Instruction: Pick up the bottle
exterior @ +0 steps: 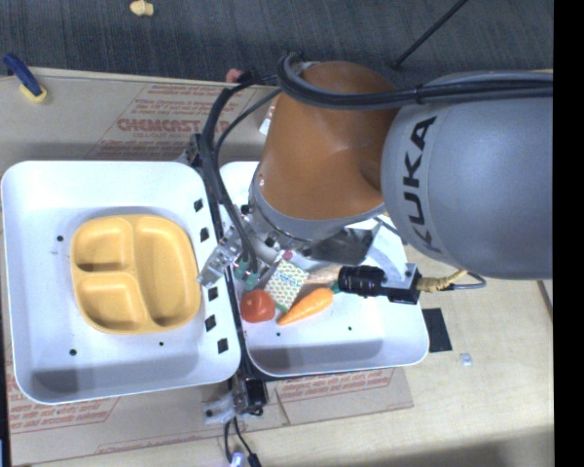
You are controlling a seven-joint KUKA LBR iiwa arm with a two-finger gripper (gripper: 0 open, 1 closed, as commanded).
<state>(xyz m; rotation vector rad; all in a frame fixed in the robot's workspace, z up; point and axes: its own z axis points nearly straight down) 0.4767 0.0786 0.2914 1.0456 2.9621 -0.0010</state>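
Note:
My gripper (pixel 236 264) is low at the left edge of the right bin (pixel 394 343), close to the wall shared with the left bin. The big orange and grey wrist covers most of that bin. A pale item with a dotted pattern (pixel 286 282) pokes out from under the wrist just right of the gripper. Most of it is hidden, and I cannot tell whether it is the bottle. A red tomato (pixel 257 305) and an orange carrot (pixel 307 305) lie right in front of it.
The left bin (pixel 29 202) holds a yellow divided plate (pixel 134 270). Black cables run from the top of the bench down along the divider. A blue and yellow object (pixel 24 78) lies at the bench's far left corner.

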